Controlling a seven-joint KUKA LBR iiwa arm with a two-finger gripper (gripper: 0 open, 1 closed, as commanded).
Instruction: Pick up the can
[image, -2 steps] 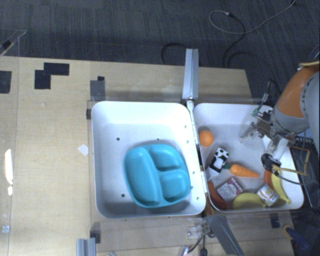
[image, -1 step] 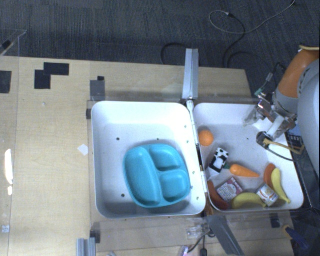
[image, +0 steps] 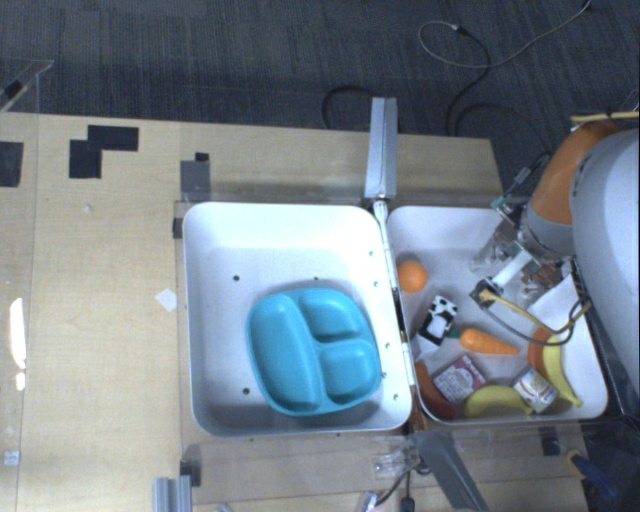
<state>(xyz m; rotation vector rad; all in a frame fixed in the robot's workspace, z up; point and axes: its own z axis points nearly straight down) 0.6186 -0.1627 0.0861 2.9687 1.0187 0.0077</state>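
Observation:
The can (image: 534, 390), small with a pale printed label, lies near the front right corner of the right bin (image: 450, 225), wedged between a yellow banana (image: 497, 401) and a second banana (image: 554, 368). My gripper (image: 500, 262) hangs over the back right part of that bin, well behind the can and apart from it. The grey arm with its orange band (image: 552, 190) comes in from the right. Nothing shows in the gripper.
Also in the right bin are an orange ball (image: 411, 275), a black-and-white cow toy (image: 437, 320), a carrot (image: 489, 342), a reddish packet (image: 458, 379) and a dark red item (image: 430, 392). The left bin (image: 210, 300) holds a blue divided tray (image: 312, 350).

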